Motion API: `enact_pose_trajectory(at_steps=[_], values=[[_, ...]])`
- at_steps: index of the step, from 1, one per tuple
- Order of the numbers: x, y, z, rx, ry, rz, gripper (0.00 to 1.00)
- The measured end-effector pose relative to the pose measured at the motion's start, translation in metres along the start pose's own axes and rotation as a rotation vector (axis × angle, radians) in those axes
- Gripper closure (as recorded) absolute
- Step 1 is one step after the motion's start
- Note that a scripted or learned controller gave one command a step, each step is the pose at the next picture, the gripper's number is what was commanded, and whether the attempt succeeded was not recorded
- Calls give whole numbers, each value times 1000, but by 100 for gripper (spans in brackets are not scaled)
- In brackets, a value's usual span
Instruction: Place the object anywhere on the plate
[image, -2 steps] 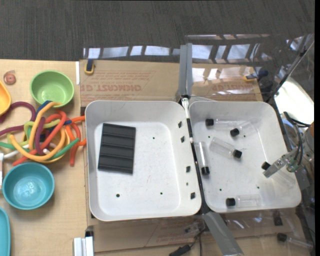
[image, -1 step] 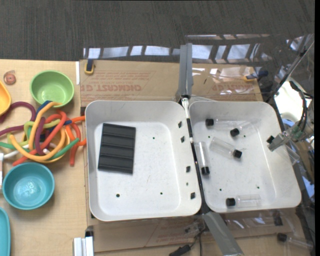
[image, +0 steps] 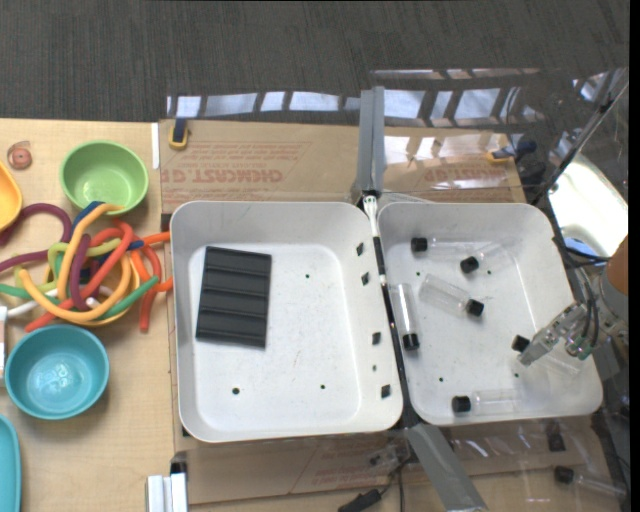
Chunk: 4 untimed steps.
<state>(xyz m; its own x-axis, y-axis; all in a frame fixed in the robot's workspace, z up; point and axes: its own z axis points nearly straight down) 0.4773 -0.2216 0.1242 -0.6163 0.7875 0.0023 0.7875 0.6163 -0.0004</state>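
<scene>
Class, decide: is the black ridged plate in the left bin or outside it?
In: the black ridged plate lies flat on the left bin's floor, near its left wall.

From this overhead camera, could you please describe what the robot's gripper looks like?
The gripper at the right bin's edge is a small metallic grey assembly with slim pale fingers. Thin dark cables loop behind it, with a touch of green. A sliver of orange shows above it on the arm.

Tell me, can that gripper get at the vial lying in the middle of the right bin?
Probably yes. The gripper hangs low at the right bin's right side, and the vial lies flat with bare floor between them.
</scene>
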Motion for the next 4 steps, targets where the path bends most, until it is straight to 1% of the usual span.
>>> enact_pose_trajectory(at_steps=[1,2,3,4], values=[[-9,12,-73,-1,-4,82,100],[-78,101,-48,-1,-4,120,100],[-8,16,33,-1,0,-117,100],[-1,0,-75,-1,-5,-63,100]])
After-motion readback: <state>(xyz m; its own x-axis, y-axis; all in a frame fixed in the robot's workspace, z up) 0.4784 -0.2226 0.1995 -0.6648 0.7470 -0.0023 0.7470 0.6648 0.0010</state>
